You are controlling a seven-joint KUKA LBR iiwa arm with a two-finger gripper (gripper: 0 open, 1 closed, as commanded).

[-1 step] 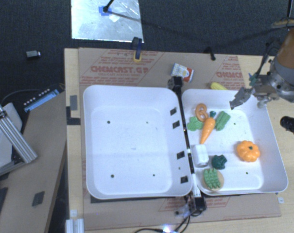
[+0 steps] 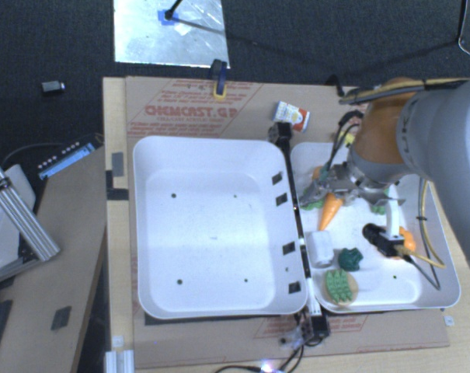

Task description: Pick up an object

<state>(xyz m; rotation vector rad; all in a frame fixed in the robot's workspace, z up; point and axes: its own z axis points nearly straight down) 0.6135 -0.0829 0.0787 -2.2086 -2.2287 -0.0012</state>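
— Where is the end effector (image 2: 345, 186)?
— Low over the right bin (image 2: 433, 290), near its left wall, above an orange carrot (image 2: 329, 210). Whether it grips or is released, I cannot tell.
— What else lies there?
— A white block (image 2: 321, 248), a dark green piece (image 2: 349, 259) and a green ridged disc (image 2: 340, 287) toward the front-left corner.

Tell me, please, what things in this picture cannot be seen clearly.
- The two-finger gripper: in the camera view, the grey arm's wrist covers its fingers, so open or shut cannot be judged.
- The orange carrot-shaped toy: its upper end lies under the gripper; whether they touch is unclear.
- The right white bin: the arm hides its far corner.
- The small white and orange item beyond the bins: too small to identify.
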